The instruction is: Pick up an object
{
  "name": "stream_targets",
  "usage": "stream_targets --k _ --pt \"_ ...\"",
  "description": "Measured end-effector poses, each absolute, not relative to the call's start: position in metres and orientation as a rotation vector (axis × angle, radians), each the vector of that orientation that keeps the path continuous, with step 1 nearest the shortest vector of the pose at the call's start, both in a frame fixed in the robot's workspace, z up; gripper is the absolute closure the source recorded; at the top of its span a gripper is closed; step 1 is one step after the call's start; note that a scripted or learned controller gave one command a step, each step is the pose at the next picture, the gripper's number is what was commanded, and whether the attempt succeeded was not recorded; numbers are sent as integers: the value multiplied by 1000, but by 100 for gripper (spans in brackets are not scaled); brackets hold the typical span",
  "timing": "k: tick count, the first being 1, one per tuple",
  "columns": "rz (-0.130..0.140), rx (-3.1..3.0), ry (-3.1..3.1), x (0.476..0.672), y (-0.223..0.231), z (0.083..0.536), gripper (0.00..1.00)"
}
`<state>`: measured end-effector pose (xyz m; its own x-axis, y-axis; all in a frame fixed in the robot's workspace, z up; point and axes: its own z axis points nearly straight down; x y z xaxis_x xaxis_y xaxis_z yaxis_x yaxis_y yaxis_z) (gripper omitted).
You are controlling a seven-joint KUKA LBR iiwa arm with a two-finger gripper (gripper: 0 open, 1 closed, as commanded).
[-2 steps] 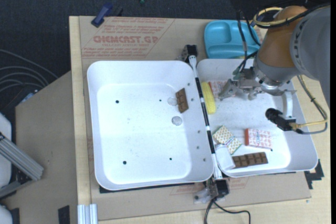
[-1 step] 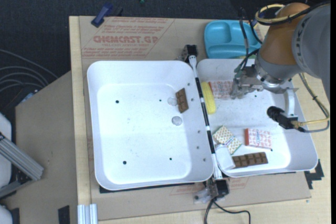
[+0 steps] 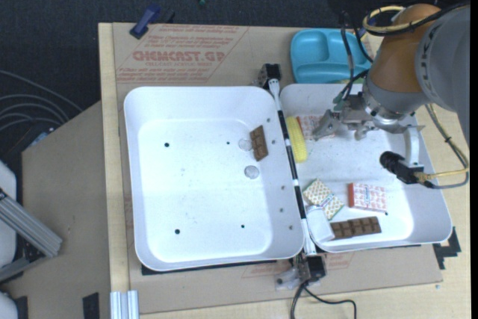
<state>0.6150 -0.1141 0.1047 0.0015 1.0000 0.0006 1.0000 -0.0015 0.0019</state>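
My gripper (image 3: 343, 129) hangs over the back of the right bin (image 3: 429, 224), its two grey fingers spread open with nothing between them. A yellow cob-like piece (image 3: 297, 140) lies just left of it against the bin's left wall. A pale pink packet (image 3: 308, 124) sits between that piece and the gripper. Nearer the front lie a checked packet (image 3: 320, 193), a red-and-white packet (image 3: 367, 196) and a brown chocolate bar (image 3: 355, 226). The left bin (image 3: 149, 235) holds a small brown bar (image 3: 258, 142) and two clear round bits (image 3: 252, 172).
A light blue tray (image 3: 321, 56) stands behind the right bin, close to the arm. The ridge where the bins meet (image 3: 290, 160) runs down the middle. A blue object (image 3: 144, 22) lies on the board at the back left.
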Motion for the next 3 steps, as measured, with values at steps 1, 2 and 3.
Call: stream_targets --k 1,2,3 --pt "-3 2223 2218 571 -97 85 0" --pt "0 2223 2218 572 -96 95 100" --pt "0 2223 2218 572 -96 95 0"
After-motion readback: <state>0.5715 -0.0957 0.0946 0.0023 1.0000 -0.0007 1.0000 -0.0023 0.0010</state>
